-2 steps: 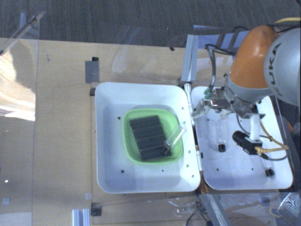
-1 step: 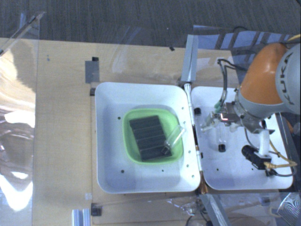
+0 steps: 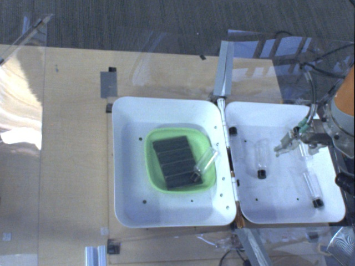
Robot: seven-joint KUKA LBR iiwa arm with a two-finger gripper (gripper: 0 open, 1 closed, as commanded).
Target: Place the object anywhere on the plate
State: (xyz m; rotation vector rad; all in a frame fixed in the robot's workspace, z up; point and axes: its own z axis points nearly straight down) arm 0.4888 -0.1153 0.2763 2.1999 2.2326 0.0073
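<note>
My gripper (image 3: 291, 140) over right bin (image 3: 277, 209), grip state unclear. Clear tube (image 3: 312, 188) at five o'clock, long axis twelve-to-six. Green plate (image 3: 152, 148) far at nine.

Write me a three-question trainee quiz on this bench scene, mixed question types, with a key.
1. True or false: the green plate sits in the left bin.
2. Multiple choice: what lies on the plate beside the dark ridged block? A) a clear tube B) a red ball C) a spoon
3. Fill in: the end effector hangs over the ____ bin.

Key: 1 true. 2 A, a clear tube with a dark cap, leaning on the plate's right side. 3 right; the right bin also holds other clear tubes.
</note>
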